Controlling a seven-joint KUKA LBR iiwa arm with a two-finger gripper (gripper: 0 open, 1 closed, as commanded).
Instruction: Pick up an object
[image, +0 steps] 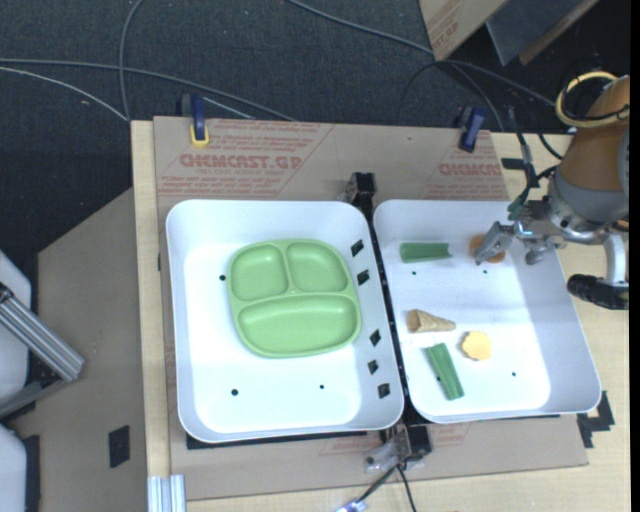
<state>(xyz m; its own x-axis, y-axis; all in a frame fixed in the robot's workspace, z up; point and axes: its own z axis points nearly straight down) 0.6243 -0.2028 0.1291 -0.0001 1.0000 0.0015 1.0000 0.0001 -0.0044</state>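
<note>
White right bin (560, 330) holds my candidate objects; my end effector (512, 243), fingers spread wide and holding nothing, hangs over its far edge beside a small brown piece (484, 247), seemingly the chosen target.

Lab bench (250, 150), loose cables (130, 60)

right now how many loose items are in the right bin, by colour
green blocks: 2, one at the back and one at the front
yellow piece: 1
tan wedge: 1
orange-brown piece by the gripper: 1
total: 5
</note>
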